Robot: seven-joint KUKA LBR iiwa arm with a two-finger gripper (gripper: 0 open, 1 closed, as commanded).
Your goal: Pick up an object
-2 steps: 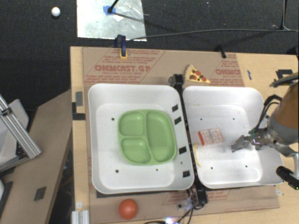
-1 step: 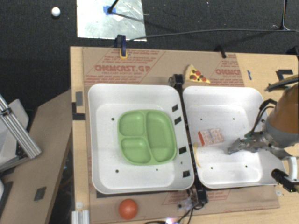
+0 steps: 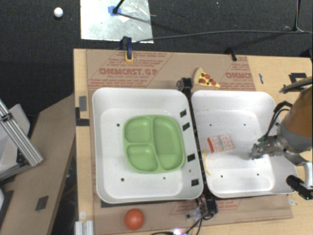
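Observation:
A small flat packet (image 3: 220, 143) with red print lies in the right bin (image 3: 234, 104), near its left-middle. My gripper (image 3: 256, 151) hangs low over the same bin, to the right of the packet and apart from it. The arm comes in from the right edge with its orange band above the wrist. A green divided plate (image 3: 153, 143) sits in the middle of the left bin (image 3: 107, 111).
A toy pizza slice (image 3: 206, 78) rests on the bench behind the right bin. An orange-red ball (image 3: 133, 219) sits on the bench in front of the left bin. Black clips line the seam between the bins.

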